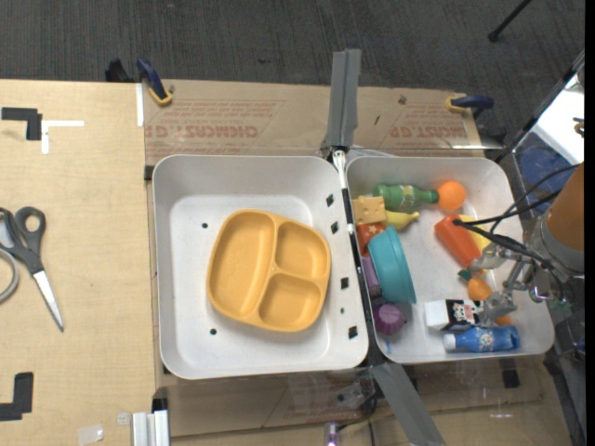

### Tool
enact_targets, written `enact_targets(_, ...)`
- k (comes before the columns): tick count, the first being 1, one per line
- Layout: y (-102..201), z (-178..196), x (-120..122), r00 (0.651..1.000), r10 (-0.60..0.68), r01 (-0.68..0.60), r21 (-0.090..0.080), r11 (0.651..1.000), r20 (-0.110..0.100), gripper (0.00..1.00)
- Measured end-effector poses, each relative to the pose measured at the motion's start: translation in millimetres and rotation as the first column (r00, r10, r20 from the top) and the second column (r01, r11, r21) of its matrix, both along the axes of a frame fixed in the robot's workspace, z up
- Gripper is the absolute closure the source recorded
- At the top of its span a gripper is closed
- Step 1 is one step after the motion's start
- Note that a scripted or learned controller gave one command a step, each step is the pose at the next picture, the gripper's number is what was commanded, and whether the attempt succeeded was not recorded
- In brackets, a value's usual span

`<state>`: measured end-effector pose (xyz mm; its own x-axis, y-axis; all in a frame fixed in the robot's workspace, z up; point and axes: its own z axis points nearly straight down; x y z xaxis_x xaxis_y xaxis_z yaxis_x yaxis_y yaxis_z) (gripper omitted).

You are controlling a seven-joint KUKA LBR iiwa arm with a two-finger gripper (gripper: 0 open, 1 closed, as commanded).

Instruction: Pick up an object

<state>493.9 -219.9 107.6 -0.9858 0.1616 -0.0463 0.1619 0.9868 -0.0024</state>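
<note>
Down at the right bin's (502,179) four-o'clock corner, the gripper (493,286) hangs low over the toys, its metal fingers (482,264) spread apart with nothing between them. One fingertip sits near a small orange piece (477,288), the other just above a white carton with a dark print (453,314); whether either touches cannot be told. A blue-and-white tube (482,340) lies flat along the bin's six-o'clock wall, just below the gripper.

Toward twelve o'clock from the gripper, an orange-red carrot-shaped toy (457,239) lies slanted, and an orange ball (451,194) rests near the bin's far wall. At about eleven o'clock of the bin a green bottle (405,195) lies on its side, with a yellow block (369,211) and a yellow banana (400,218) just beside it. A teal bowl (394,264) stands tilted on edge against the bin's nine-o'clock wall, a purple object (390,318) below it.

The left bin (177,277) holds a yellow divided plate (269,270) near its centre. On the bench at nine o'clock lie scissors (33,260). The arm's orange band (569,219) shows at three o'clock.
</note>
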Motion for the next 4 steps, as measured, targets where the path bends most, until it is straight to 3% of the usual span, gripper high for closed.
enact_targets(1, -0.1, 0.0, -0.1, 1.0, 0.0, 0.0, 0.0, 1.0, 0.0, 0.0)
enact_targets(2, 1.7, 0.3, 0.8, 0.995, 0.101, -0.101, -0.003, 0.995, 0.001, 0.0)
enact_targets(3, 27.9, -1.5, 21.1, 0.998, 0.061, -0.061, -0.004, 0.998, -0.02, 0.0)
enact_targets(4, 34.5, -2.1, 41.4, 0.999, -0.033, 0.033, -0.001, 0.999, -0.026, 0.0)
